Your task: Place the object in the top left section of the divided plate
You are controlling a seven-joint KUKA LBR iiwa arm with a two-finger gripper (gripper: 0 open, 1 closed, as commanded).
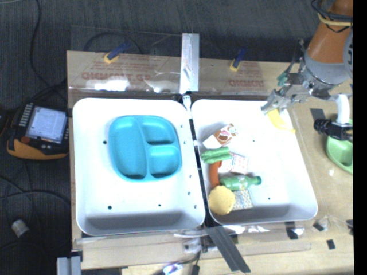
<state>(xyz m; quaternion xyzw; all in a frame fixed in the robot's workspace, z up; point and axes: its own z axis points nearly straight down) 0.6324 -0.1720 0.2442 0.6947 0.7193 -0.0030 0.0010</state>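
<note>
Gripper [279, 101] at the far right corner of the right bin [298, 153], hanging just above a small yellow object [277, 119] on the bin floor by the far wall. Whether open or closed: cannot tell at this angle. No sure sign of the yellow object being gripped.

Blue divided plate [131, 148] in the middle of the left bin [92, 199], well apart from the yellow object.

Heaped along the right bin's left side: small carton [226, 135], green bottle [241, 181], yellow ball [221, 199], orange piece [214, 174].

Beyond both bins, on the tabletop [132, 73], clear plastic sheeting.
</note>
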